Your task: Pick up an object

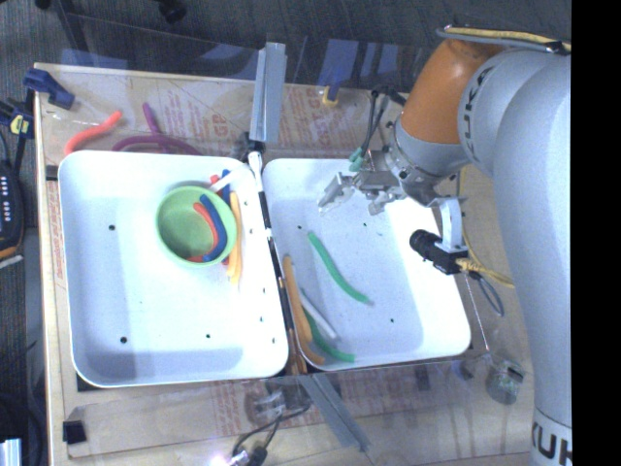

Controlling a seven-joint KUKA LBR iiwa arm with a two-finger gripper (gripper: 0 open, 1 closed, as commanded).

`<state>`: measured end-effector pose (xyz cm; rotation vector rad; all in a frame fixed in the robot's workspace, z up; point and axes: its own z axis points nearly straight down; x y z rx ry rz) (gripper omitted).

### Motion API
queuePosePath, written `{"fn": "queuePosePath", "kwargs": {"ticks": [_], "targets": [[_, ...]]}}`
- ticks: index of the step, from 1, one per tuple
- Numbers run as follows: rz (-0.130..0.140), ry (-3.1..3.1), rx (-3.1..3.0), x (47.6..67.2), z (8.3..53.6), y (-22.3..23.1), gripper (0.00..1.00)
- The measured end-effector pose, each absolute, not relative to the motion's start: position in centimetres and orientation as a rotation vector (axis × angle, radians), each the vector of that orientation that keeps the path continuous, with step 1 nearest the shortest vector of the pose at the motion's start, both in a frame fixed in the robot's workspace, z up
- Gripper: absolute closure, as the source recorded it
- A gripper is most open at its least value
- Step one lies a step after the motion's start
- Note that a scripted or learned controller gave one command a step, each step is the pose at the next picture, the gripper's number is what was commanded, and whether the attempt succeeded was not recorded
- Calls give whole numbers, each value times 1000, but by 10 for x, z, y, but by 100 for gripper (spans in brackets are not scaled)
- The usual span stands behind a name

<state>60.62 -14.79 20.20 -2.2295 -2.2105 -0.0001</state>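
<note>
Bins (97, 348): two; green bowl (197, 224): one; green strips (338, 269): two.

Two white bins, the left bin (126, 328) and the right bin (427, 318), look like smooth, slightly glossy plastic. A green bowl (194, 223) has a soft matt plastic sheen. The tabletop (194, 105) appears to be pale wood. The arm (524, 163) shows satin grey casing with a glossy orange band (441, 90).

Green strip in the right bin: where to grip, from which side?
Probably the middle of the green strip, coming straight down. It lies flat and alone on the right bin floor, running diagonally, so set the fingers across its narrow width. The gripper is above its upper end.
</note>
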Motion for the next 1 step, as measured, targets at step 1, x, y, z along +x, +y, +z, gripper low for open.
{"fn": "queuePosePath", "kwargs": {"ticks": [1], "targets": [[3, -2054, -2373, 580, 95, -132, 0]]}}
